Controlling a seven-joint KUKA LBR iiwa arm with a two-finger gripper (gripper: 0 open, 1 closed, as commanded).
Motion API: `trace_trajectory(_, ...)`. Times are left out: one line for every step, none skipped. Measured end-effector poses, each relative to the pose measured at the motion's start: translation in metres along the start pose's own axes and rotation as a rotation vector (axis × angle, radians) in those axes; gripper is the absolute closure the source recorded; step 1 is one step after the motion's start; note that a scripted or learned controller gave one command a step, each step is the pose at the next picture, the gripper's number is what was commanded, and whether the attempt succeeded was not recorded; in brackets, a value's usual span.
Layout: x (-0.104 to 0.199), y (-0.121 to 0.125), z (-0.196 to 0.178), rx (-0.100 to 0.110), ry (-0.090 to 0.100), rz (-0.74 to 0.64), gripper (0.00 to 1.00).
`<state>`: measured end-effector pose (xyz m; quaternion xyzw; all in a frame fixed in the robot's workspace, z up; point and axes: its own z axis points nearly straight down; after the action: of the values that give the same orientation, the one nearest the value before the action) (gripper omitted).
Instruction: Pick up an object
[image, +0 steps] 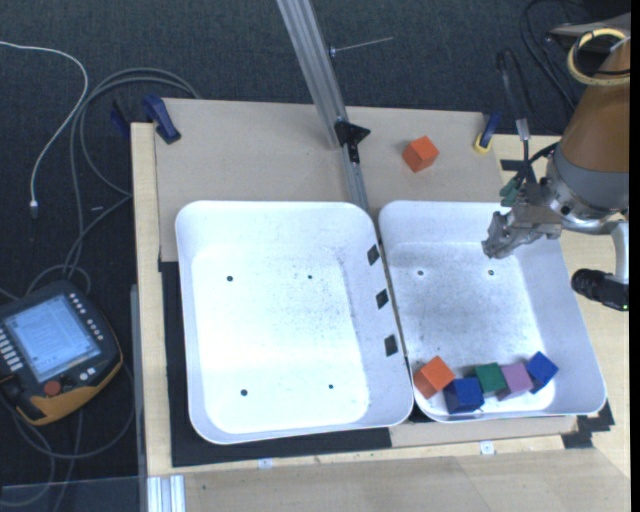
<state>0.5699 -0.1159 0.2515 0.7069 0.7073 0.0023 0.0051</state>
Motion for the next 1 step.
trace_trajectory(0.0451,-0.0507,0.0266,0.017,0.008,-0.003,1.0)
